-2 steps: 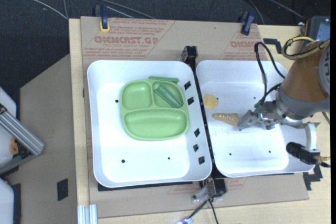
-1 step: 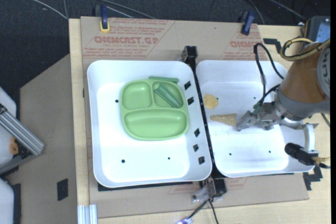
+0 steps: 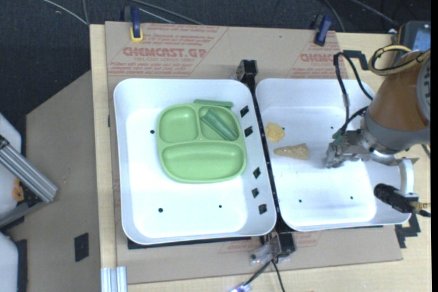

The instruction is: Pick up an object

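Hovering low in the right bin [image 3: 301, 212], gripper [image 3: 335, 155], open or shut too hard to tell. Lying just left of the gripper, not touching: tan wedge [image 3: 292, 151]. Looking light, thin, maybe crumbly; squeezing gently across the thick end probably best. Sitting beyond the wedge: small round tan piece [image 3: 274, 132].

Plastic bins on a paper-covered bench

Both white bins [image 3: 137, 215] look smooth, glossy plastic; the green divided plate [image 3: 198, 161] is matt plastic; the bench [image 3: 178, 51] wears printed brown paper.
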`<act>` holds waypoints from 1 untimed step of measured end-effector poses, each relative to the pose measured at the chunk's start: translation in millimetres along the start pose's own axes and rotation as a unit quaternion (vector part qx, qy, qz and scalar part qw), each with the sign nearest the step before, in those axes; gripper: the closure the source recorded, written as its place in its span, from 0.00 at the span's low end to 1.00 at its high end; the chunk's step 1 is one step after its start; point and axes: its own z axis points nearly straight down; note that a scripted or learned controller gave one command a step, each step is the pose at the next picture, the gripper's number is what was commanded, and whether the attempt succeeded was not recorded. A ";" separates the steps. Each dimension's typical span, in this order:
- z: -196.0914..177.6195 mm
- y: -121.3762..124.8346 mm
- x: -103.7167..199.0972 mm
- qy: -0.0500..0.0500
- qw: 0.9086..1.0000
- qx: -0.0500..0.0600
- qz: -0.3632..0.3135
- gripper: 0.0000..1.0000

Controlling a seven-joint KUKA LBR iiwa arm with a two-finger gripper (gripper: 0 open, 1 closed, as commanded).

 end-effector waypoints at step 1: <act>-63.7 4.6 2.2 -0.002 1.000 -0.004 -0.001 1.00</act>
